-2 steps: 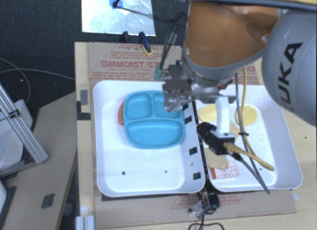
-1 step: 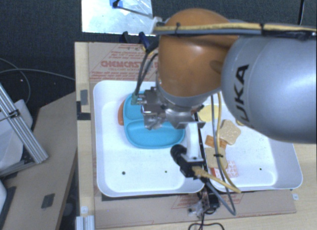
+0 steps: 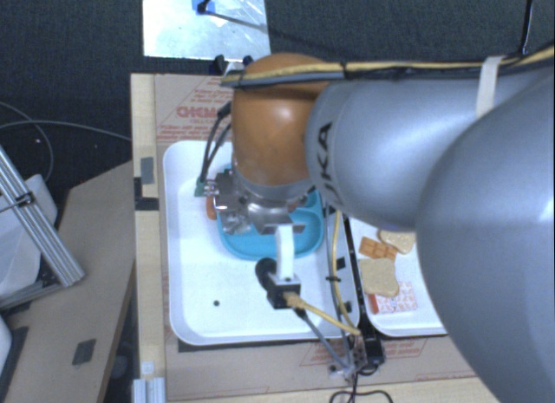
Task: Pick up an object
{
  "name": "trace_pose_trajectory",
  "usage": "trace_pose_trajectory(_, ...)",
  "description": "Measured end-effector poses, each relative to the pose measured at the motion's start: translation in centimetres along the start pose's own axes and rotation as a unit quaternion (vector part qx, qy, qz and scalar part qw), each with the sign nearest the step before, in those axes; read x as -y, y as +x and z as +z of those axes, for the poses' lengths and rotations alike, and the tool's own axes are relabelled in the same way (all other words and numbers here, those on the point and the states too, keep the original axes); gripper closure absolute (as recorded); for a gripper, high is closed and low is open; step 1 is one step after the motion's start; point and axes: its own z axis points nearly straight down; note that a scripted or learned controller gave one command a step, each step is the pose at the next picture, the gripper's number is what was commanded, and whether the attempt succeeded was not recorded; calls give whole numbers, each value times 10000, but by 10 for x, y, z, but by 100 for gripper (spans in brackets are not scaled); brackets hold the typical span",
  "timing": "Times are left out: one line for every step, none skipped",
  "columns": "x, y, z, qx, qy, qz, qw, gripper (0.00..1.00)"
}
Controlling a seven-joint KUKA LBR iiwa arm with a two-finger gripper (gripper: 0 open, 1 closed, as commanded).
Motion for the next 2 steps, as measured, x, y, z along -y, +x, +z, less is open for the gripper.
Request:
trace_pose_trajectory(-83,-15,48,-20,-60,7,10000,100)
trace_pose_trajectory(-9,3,-48,-13,-17,-18,10000,100)
